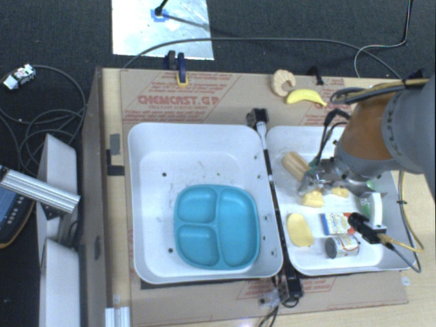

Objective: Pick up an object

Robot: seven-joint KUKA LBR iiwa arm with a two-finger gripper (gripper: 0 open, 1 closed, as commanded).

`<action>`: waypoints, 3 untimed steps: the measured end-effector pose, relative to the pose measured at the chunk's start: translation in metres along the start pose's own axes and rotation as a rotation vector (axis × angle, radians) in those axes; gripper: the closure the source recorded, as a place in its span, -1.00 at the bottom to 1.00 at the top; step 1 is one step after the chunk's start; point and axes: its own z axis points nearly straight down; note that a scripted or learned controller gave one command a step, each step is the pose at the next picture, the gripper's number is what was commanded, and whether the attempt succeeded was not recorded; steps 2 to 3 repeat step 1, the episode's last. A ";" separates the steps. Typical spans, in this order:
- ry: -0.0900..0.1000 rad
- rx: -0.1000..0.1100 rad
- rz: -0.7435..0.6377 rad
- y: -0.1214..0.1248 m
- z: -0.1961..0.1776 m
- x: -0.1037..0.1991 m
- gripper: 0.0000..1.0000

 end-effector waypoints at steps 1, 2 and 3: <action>0.001 -0.003 -0.002 0.013 -0.095 0.077 1.00; 0.001 -0.003 -0.002 0.013 -0.095 0.077 1.00; 0.001 -0.003 -0.002 0.013 -0.095 0.077 1.00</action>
